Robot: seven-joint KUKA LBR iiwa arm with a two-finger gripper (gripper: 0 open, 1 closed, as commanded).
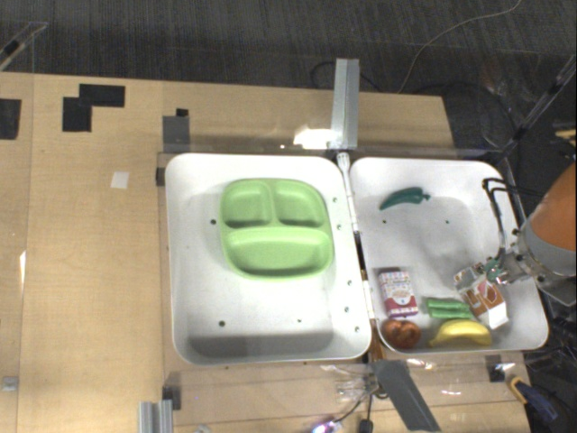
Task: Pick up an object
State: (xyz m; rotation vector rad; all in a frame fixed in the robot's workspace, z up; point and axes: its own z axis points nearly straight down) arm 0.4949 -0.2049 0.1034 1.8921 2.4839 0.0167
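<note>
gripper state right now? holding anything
gripper: cannot be told; it sits low at the right bin, over a small carton.

My arm (557,228) enters from the right edge of the view, with the orange band of the wrist section visible at that edge. My gripper (489,274) sits at the end of the arm, low and leftward of the band (finger spacing cannot be resolved at this resolution). The wrist hardware appears grey and metallic.
</note>
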